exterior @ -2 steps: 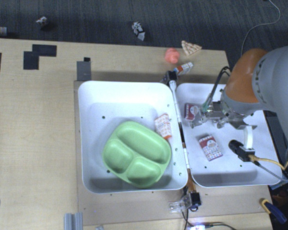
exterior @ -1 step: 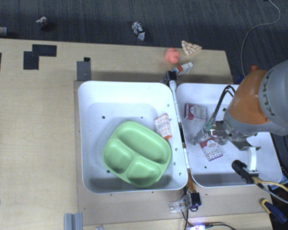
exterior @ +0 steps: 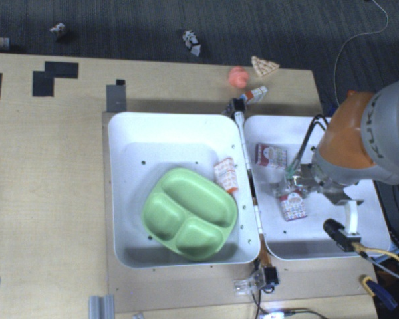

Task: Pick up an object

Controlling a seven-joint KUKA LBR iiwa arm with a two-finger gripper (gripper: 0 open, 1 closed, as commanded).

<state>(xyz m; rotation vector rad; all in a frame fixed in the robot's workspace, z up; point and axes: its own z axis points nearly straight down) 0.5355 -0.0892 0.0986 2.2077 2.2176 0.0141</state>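
Note:
A green divided plate [exterior: 189,212] lies in the left bin [exterior: 130,135], with a small red-and-white packet [exterior: 226,175] leaning at its upper right. In the right bin [exterior: 279,244] lie a red-and-white packet [exterior: 270,156] near the back and a small checked packet [exterior: 293,207] in the middle. My gripper [exterior: 289,188] hangs low in the right bin, right above the checked packet and between the two packets. The wrist hides the fingers.
An orange ball [exterior: 238,77], a wedge-shaped toy [exterior: 265,66] and a small tube [exterior: 254,96] lie on the bench behind the bins. Small items are scattered on the dark floor beyond. The grey arm with its orange band [exterior: 349,138] covers the right bin's right side.

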